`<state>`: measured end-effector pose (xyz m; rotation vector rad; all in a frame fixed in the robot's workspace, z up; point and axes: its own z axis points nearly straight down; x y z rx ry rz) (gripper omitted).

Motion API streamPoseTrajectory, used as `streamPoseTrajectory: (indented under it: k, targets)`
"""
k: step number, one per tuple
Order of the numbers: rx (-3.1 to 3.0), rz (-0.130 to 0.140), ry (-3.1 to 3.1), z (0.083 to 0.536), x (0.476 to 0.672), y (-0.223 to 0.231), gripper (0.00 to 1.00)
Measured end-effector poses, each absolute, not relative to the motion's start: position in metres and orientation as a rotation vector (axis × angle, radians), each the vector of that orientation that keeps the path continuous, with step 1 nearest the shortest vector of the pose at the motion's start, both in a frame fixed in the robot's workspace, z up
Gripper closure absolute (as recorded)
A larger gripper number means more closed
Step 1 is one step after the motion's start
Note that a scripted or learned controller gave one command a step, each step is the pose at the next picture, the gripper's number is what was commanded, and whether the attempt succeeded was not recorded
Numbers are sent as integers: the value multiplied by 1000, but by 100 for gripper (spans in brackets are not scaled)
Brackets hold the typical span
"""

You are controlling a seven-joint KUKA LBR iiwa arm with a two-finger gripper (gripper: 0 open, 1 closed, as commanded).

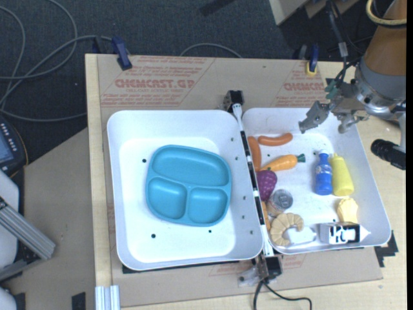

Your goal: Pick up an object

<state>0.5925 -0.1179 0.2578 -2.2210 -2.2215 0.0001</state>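
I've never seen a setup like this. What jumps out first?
The big blue divided plate lying alone in the left white bin. Next, the right bin, with its colourful jumble of toy food: a carrot, a sausage, a blue bottle beside a yellow one. The grey gripper hovers above that bin's far end.

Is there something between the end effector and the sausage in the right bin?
Nothing visible. The end effector hangs over the right bin's far part, and bare white floor separates it from the sausage.
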Motion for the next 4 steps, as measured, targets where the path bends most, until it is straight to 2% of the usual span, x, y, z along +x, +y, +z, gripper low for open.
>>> streamPoseTrajectory:
  k: [1,2,3,4]
  targets:
    - [-2225,7,-2213,217,581,-178,0]
    - [-2220,-19,-2233,102,594,-187,0]
    - [-2218,-1,-2222,85,583,-172,0]
    - [-2221,-3,-2223,95,584,-173,100]
